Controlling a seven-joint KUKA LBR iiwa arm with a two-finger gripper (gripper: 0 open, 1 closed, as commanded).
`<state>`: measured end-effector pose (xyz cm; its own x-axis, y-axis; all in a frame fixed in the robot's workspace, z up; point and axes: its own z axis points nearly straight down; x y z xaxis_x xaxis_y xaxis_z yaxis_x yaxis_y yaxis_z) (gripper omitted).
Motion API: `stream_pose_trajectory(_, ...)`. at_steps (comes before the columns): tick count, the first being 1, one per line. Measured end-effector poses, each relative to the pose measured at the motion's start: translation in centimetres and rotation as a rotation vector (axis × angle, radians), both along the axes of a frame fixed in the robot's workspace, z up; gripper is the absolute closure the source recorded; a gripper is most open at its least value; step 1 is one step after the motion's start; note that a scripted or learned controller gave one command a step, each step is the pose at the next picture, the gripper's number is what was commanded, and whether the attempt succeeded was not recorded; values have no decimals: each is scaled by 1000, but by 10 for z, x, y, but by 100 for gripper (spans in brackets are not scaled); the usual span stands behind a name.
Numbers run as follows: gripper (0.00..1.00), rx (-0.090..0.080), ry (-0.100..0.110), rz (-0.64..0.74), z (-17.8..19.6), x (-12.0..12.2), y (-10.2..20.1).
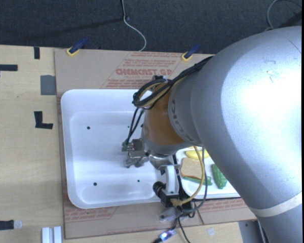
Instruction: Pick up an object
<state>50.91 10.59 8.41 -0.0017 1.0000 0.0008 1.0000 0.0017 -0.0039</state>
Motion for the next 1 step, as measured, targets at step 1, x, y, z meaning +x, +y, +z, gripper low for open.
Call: stream_pose_trajectory(1,100,4,-19,4,161,29,23)
